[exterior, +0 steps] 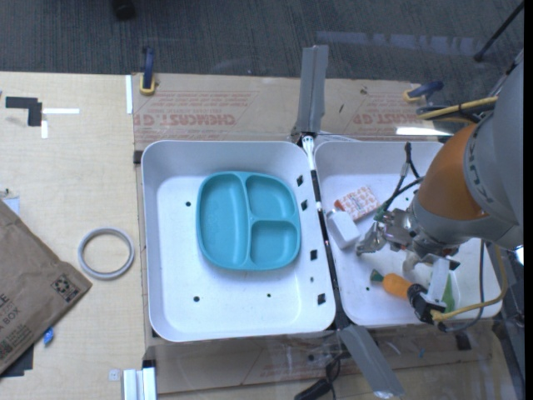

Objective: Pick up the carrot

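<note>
The carrot (394,285), small and orange with a green tip pointing left, lies near the front of the right bin (358,311). My gripper (398,247) hangs just above and behind it, below the orange-banded wrist, which reaches in from the right. The arm's body hides the gripper's tips. Nothing shows the carrot being held; it rests on the bin floor.
In the right bin a red-and-white packet (356,202) and a white block (341,227) lie left of the gripper, and a green item (450,290) sits by the carrot. The left bin (171,298) holds a blue divided plate (248,221). A tape ring (106,252) lies on the bench.
</note>
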`<state>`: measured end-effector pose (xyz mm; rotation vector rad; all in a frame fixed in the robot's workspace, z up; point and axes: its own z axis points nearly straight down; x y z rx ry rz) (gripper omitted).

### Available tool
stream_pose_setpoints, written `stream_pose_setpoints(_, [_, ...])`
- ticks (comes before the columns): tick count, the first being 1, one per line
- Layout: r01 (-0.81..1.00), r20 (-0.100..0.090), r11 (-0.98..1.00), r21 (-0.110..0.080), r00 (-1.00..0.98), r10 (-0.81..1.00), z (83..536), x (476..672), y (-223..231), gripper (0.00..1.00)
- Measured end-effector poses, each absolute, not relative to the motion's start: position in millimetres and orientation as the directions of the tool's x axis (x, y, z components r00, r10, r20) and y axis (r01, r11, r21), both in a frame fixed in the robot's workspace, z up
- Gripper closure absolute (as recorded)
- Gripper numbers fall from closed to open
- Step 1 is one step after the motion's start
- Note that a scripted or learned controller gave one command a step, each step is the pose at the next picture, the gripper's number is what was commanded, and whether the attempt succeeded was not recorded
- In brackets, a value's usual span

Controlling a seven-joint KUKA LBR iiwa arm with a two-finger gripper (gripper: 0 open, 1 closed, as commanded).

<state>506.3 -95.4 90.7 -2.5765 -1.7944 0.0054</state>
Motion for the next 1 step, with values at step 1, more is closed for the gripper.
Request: stream_pose_setpoints(1, [0.938,-0.002,-0.347,-0.004,0.347,0.938,90.7,506.3,-95.4,0.00])
